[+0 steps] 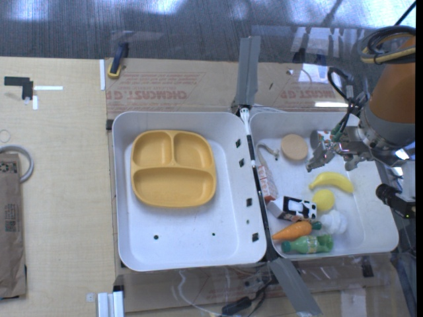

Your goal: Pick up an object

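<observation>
Gripper (322, 152) hovered over right bin (386, 243), fingers apparently spread, holding nothing.
Banana (332, 181) lay just below, beside lemon (323, 199); best approached straight down, centred across banana's narrow width, clear of wooden disc (295, 147).

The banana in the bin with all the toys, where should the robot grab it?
Grab the banana across its thick middle, coming straight down from above. It lies flat and curved on the right bin, long way left to right, so the tool, hovering just above it, should pinch its narrow sides. The lemon sits close below, so stay careful there.
</observation>
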You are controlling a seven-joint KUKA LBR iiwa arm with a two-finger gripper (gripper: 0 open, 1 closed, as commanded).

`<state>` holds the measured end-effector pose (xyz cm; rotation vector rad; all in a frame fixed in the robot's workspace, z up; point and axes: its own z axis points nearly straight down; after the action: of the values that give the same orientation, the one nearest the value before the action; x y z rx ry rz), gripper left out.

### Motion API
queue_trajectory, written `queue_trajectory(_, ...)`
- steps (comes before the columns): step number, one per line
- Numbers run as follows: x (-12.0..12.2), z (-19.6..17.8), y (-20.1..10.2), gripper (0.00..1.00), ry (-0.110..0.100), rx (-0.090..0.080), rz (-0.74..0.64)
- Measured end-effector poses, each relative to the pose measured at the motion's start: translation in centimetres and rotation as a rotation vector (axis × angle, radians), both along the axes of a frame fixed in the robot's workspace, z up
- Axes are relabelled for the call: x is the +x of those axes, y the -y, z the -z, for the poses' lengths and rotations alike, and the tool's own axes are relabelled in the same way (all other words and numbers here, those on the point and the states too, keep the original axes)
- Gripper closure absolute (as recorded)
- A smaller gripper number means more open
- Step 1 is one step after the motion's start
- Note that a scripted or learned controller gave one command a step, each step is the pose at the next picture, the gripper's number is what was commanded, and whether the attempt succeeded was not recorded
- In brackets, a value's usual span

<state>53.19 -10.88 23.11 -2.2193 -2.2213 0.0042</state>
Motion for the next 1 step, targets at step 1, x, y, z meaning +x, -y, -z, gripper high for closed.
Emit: queue_trajectory(1, -0.86, 11.47, 2.04, 0.0, 0.0, 0.001, -0.085)
